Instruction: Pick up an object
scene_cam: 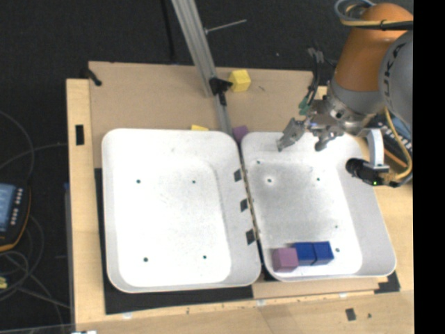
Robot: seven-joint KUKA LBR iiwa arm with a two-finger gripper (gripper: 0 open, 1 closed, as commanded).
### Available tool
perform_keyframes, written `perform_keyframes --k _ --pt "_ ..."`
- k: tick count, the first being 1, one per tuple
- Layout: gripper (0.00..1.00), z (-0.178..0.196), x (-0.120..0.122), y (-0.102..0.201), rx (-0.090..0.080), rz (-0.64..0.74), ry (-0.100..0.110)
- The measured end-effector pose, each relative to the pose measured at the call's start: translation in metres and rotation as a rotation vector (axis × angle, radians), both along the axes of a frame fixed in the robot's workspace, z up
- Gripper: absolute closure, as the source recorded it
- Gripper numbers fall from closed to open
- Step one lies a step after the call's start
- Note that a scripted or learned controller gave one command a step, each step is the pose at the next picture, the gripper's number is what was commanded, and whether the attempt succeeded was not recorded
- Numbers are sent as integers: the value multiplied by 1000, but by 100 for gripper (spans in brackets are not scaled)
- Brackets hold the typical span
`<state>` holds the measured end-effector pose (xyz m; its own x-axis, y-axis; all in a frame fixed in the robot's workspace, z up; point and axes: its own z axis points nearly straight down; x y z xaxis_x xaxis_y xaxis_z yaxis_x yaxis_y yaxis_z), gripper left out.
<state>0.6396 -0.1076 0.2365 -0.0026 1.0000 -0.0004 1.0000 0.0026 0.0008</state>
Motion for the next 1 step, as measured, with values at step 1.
perform_keyframes --k 1 --pt "0 -132 -62 -10 0 -5 9"
